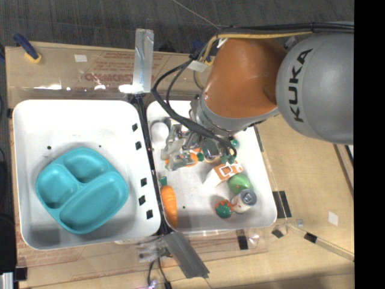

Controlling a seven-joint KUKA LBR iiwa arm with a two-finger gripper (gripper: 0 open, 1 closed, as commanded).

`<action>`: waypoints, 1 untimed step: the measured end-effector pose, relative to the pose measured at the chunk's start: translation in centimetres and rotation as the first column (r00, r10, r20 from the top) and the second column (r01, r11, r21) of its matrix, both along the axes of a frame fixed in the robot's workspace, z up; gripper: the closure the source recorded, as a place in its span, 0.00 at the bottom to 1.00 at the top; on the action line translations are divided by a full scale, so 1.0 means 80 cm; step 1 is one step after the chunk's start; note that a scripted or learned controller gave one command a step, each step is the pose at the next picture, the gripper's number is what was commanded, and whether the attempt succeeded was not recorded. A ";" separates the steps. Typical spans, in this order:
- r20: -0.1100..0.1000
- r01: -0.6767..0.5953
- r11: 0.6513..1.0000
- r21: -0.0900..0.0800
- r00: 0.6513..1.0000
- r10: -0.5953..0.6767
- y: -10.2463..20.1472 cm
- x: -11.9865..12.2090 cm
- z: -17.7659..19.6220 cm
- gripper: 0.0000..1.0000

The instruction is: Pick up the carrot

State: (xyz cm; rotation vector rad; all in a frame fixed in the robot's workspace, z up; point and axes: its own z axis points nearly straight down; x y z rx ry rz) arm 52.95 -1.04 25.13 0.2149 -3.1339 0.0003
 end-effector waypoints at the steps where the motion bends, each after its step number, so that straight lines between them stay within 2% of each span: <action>1: 0.007 -0.301 0.954 -0.003 0.953 0.301 -0.003 0.000 0.085 1.00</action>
